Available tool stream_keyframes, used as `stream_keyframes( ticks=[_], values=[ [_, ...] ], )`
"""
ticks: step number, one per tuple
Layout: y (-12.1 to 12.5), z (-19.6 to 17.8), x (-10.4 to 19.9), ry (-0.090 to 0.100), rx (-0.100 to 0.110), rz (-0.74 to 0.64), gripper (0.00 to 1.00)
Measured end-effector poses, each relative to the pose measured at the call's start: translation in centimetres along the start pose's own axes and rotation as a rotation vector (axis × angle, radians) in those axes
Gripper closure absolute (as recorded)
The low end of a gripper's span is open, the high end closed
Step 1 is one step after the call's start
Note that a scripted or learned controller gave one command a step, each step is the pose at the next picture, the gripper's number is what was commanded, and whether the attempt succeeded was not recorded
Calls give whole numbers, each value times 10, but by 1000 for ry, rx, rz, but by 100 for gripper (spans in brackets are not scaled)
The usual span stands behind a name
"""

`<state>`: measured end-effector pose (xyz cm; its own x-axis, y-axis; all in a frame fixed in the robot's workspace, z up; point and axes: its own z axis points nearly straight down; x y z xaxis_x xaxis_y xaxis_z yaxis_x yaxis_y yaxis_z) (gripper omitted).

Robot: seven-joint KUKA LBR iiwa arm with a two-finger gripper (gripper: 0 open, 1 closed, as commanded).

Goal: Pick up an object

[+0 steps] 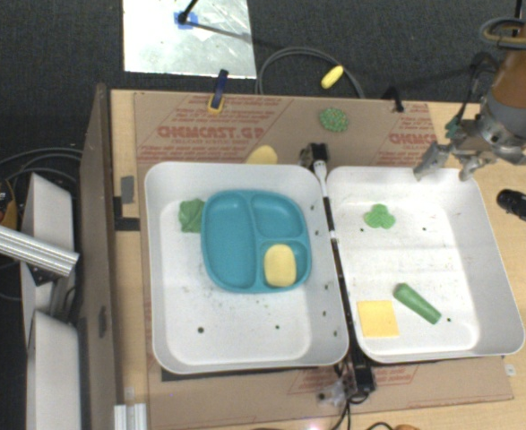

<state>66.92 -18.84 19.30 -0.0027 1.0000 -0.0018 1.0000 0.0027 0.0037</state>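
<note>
Green cylinder point(417, 303) lies in the right bin point(487, 240) beside a yellow square point(377, 318); hand point(448, 162) hovers apart-fingered, holding nothing.

Robotics lab: cardboard-covered worktop point(245, 119) bearing two white bins point(168, 330); loose cables point(30, 164) left of it, dark carpet point(47, 43) behind.

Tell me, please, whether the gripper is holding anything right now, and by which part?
Nothing is held. The gripper hangs open over the back edge of the right bin, with nothing between its fingers.
</note>
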Motion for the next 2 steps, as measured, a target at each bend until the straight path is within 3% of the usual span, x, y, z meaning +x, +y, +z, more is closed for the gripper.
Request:
stream_keyframes(
  ticks=[1,2],
  values=[
    [-12,101,59,6,10,-5,0],
    [-8,83,55,2,-2,-3,100]
  ],
)
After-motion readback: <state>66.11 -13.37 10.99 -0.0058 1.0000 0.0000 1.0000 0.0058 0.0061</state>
